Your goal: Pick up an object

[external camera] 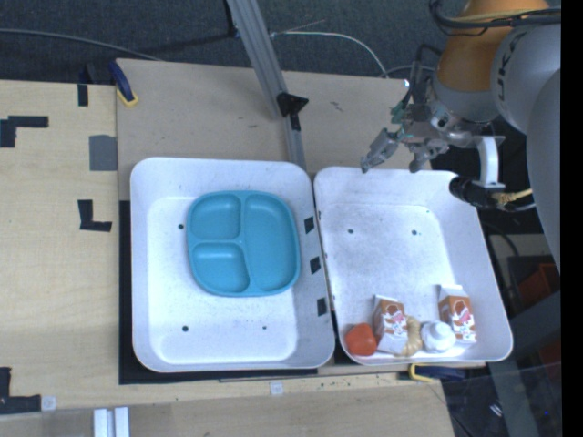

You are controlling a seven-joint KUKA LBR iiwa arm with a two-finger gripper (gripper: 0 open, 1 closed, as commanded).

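Note:
My gripper (393,160) hangs above the far rim of the right bin (392,244), its two fingers spread open with nothing between them. The objects lie far from it, bunched along the right bin's near edge: a red ball (362,340), a small carton (391,324), a tan piece (414,337), a white bottle cap shape (439,337) and a second carton (458,314).
The left bin (159,271) holds a teal divided plate (243,243). A grey metal post (264,53) slants down to the gap between the bins at the back. The arm's grey body and orange band (487,25) fill the upper right.

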